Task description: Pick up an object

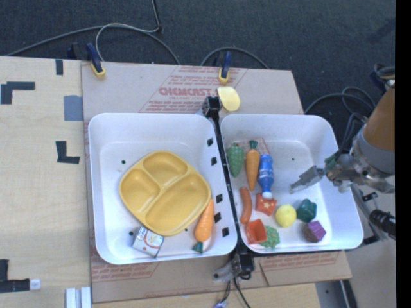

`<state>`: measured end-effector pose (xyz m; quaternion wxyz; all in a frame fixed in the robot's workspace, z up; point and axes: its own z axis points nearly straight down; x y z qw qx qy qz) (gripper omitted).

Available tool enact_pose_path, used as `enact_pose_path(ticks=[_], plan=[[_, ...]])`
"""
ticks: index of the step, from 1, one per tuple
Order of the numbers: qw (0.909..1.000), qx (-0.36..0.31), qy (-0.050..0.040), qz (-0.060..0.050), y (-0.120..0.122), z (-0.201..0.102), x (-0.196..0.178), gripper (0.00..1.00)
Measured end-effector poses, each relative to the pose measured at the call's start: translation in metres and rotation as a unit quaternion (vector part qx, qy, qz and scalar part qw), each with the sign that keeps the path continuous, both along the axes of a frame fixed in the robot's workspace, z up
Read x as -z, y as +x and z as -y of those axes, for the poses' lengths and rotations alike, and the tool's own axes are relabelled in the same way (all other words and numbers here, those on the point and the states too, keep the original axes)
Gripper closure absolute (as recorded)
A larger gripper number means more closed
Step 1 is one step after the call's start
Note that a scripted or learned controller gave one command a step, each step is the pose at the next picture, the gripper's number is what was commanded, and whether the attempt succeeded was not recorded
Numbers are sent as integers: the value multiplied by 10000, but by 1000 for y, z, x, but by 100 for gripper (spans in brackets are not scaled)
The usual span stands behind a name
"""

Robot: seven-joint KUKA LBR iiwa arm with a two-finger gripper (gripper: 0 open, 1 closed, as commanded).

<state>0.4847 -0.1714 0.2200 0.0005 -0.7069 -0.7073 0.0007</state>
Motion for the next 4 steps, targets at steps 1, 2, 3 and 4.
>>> enact_pose_path(ticks=[1, 2, 3, 4], plan=[[10000, 4, 8, -12, -2, -47, 127, 0], [10000, -11, -1, 24, 141, -59, 135, 0], [10000, -17, -22, 28, 142, -58, 124, 100], [10000, -11, 6, 14, 115, -144, 35, 100]])
